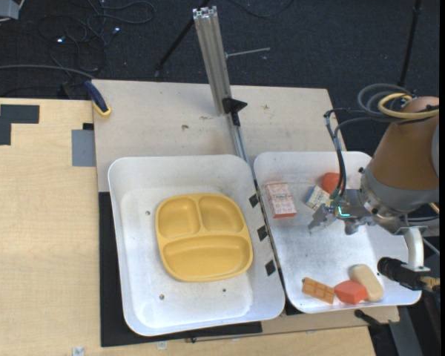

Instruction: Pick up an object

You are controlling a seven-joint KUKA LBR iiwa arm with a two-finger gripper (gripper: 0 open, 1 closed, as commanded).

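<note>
Right now you see the gripper [328,217] low in the right white bin [311,269], its fingers apart, nothing between them. Just beside it lies a small blue-and-yellow packet [317,196], a red ball [331,181] behind. The pink-and-white carton [280,199] lies lengthwise, pointing away from you.

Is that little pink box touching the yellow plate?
Apart. The camera view shows the pink box lying in the right bin and the yellow plate in the left bin, with both bin rims between them.
</note>
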